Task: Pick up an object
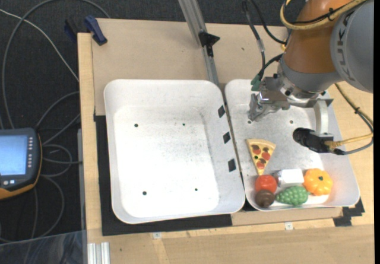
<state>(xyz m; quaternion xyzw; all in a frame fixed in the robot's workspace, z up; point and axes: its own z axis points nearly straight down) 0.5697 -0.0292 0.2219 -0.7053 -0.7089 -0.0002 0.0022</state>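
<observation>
Robot arm w/ gripper (256,108) over right bin (350,180); can't tell if claw is released or clenched. Toys cluster at bin's near edge: flat pizza slice (260,155), glossy tomato (266,183), bumpy green grapes (292,196), orange pumpkin (318,181). Risk: tight packing, smooth plastic may slip.

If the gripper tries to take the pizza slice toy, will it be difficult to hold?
Probably awkward: the pizza slice toy lies flat on the right bin, offering little height to pinch. It looks like stiff, light plastic, so it may slide rather than bend. It should not roll.
</observation>
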